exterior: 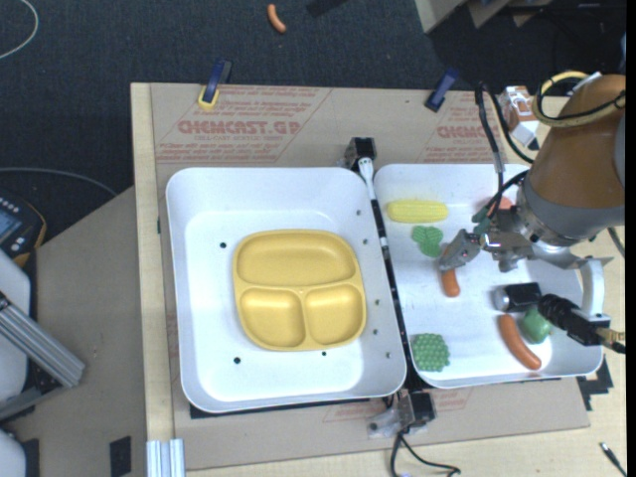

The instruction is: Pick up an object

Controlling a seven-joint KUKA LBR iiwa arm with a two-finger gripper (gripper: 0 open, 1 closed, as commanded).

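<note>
Dark carpet surrounds the table, where the pincer [459, 253] hangs low in the right bin [467, 371] just above a small carrot [451, 283], seemingly spread and gripping nothing, so the pick remains undone.

You see dark grey carpet floor [119, 28] around brown printed cardboard bench sheet [298, 122]; light even.

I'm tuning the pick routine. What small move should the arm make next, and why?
Probably a short descent straight down. The gripper hovers in the right bin just above the small orange carrot, with the green piece and the yellow corn close beside it. Nothing shows between the jaws, so lowering onto the carrot seems the nearest chance.
</note>
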